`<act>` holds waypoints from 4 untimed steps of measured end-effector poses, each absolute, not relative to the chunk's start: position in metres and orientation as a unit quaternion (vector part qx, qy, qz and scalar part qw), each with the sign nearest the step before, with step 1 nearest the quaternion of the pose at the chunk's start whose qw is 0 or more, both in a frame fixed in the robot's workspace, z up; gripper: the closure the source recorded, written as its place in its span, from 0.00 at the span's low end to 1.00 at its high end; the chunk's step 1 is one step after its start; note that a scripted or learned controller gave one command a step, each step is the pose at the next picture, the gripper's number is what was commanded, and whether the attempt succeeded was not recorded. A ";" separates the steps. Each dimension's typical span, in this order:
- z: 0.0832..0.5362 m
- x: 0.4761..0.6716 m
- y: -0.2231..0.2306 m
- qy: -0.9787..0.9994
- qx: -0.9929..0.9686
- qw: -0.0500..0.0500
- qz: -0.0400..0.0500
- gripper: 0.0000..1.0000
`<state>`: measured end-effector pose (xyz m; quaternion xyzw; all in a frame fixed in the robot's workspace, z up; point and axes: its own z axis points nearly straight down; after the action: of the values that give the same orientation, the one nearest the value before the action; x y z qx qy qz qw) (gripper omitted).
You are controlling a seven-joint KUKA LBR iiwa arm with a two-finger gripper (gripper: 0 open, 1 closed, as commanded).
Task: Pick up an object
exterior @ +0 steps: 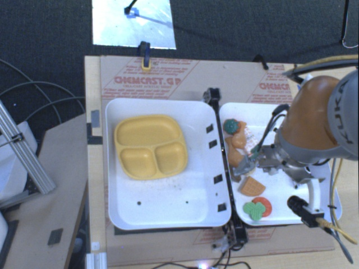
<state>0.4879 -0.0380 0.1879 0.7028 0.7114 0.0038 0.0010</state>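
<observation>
The claw (242, 166) sits low in the right bin (291, 110), near that bin's left wall. Its opening cannot be determined, and no object is visibly held. The nearest candidate, a tan piece (235, 157), lies touching or just beside the claw tip on its upper-left side. An orange wedge (252, 186) lies just below the claw. A green piece (230, 126) lies farther up. The yellow tray (150, 147) occupies the left bin (168, 206), well apart.
</observation>
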 end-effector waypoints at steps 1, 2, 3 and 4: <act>0.195 0.489 -0.044 0.708 0.706 0.002 0.002 1.00; 0.290 0.493 0.024 0.711 0.703 0.003 0.006 1.00; 0.303 0.487 0.069 0.710 0.704 0.000 0.002 1.00; 0.324 0.487 0.115 0.710 0.704 0.000 0.002 1.00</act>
<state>0.4868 0.1149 0.3239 0.7040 0.7102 0.0021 0.0002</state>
